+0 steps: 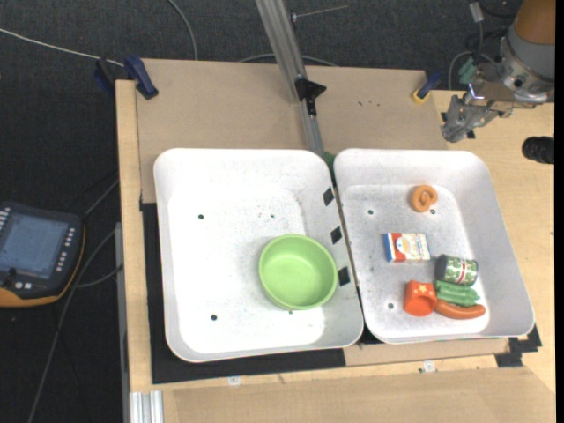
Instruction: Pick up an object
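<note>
We see the tan surface (229, 104) carrying two shallow white bins side by side, and we take them in order of size. The left bin (220, 201) holds a single thing, a light green bowl (298, 272), which sits upright near the bin's lower right corner, close to the wall it shares with its neighbour. The right bin (476, 192) holds everything else we could count as pickable. A small white carton with blue and red print (406, 247) lies flat near the middle of that bin. Below and to the right of it a dark green can (456, 270) lies on its side, and just under the can a long orange and green piece (460, 307), shaped like a carrot or a pepper, lies across the bin floor, touching or nearly touching a small red-orange cup (419, 298) at its left end. Well apart from this cluster, toward the bin's far wall, rests a small orange ring like a doughnut (424, 198). The arm (531, 33) reaches in at the upper right, and its end effector (462, 120) hangs above the bare surface just beyond the far right corner of the right bin, not over any of the objects and with nothing between its fingers; we cannot tell from this angle whether those fingers are spread or pressed together. A grey metal pole (280, 42) slants across the surface toward the gap between the bins.
</note>
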Robot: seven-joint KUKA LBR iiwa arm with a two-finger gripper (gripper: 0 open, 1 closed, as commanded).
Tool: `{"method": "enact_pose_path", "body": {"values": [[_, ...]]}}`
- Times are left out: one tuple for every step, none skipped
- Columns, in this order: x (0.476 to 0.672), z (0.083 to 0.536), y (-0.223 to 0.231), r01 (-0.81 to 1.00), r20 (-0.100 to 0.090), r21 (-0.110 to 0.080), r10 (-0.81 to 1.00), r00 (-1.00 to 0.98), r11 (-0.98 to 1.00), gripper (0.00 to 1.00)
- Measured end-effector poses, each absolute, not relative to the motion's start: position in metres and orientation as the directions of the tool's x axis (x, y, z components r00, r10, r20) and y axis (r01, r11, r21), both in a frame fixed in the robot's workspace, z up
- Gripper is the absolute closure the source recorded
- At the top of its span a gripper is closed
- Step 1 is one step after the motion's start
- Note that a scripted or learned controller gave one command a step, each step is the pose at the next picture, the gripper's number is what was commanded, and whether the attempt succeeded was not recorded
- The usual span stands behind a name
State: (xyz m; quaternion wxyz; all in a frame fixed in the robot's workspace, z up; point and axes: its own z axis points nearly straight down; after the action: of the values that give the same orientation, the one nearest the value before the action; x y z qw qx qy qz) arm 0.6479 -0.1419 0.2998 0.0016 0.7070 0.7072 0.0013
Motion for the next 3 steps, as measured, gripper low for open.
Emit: {"method": "enact_pose_path", "body": {"values": [[0.634,0.280,-0.094,1.000,0.001,-0.001,1.000,-0.004,0.004,1.00],[0.622,0.282,-0.048,1.000,0.001,0.001,1.000,-0.004,0.004,1.00],[0.603,0.274,0.011,1.000,0.001,0.000,1.000,-0.005,0.005,1.00]]}}
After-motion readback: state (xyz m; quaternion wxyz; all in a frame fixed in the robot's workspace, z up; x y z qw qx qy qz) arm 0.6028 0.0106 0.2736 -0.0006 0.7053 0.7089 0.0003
